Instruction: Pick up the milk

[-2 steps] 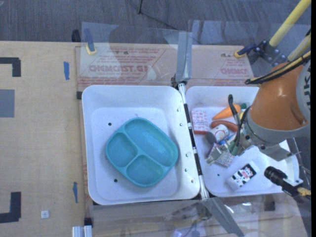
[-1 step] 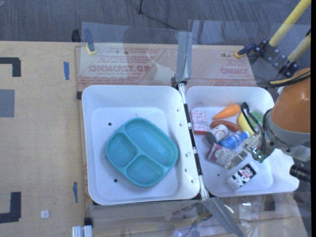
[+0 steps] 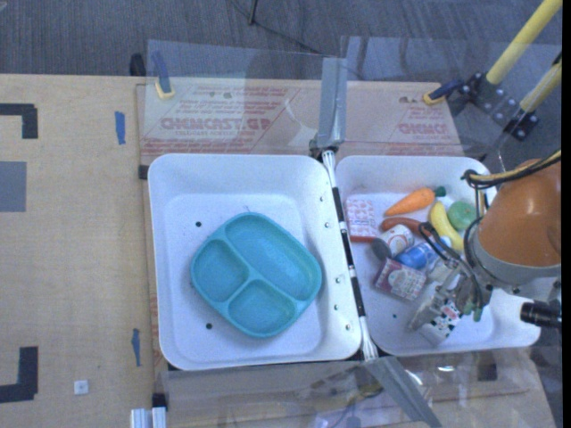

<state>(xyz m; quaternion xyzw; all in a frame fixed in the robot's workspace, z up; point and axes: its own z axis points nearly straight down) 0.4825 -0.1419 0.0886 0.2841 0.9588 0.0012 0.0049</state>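
My gripper (image 3: 443,308) is low over the front of the right bin (image 3: 508,333), below the orange wrist band. Right under it lies a small white carton with red and dark print (image 3: 444,324), which looks like the milk. The gripper partly covers this carton, and I cannot tell whether it is touching it. A second white and red carton (image 3: 360,217) lies flat against the right bin's left wall, well clear of the gripper.
Behind the gripper lie a carrot (image 3: 412,202), a banana (image 3: 445,225), a green item (image 3: 461,214), a blue bottle (image 3: 416,256) and a flat packet (image 3: 401,280). The left bin (image 3: 178,185) holds a teal divided plate (image 3: 256,274). Yellow poles stand at the back right.
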